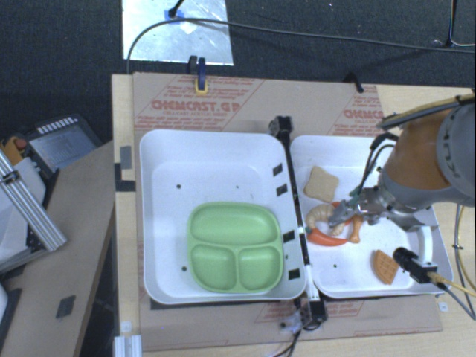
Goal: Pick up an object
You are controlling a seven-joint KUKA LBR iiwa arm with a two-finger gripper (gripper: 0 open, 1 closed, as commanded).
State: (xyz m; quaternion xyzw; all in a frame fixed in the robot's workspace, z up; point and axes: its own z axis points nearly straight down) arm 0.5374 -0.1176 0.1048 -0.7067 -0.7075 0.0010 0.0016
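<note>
A cluster of small food pieces lies in the right bin (327, 146), near its left wall: a pale curled piece (320, 216), an orange carrot-like piece (326, 238) just below it, and a tan stick (355, 230) beside them. The gripper (343, 216) sits low over this cluster, right at the curled piece; whether it is released or clenched cannot be told, nor whether anything is held. A clean pick likely calls for centring on one piece, not the tangle, and lifting straight up, clear of the wall. A tan slice (321, 184) lies just above, a waffle-like wedge (384, 266) well apart below. The left bin (167, 158) holds a green tray (234, 245).
</note>
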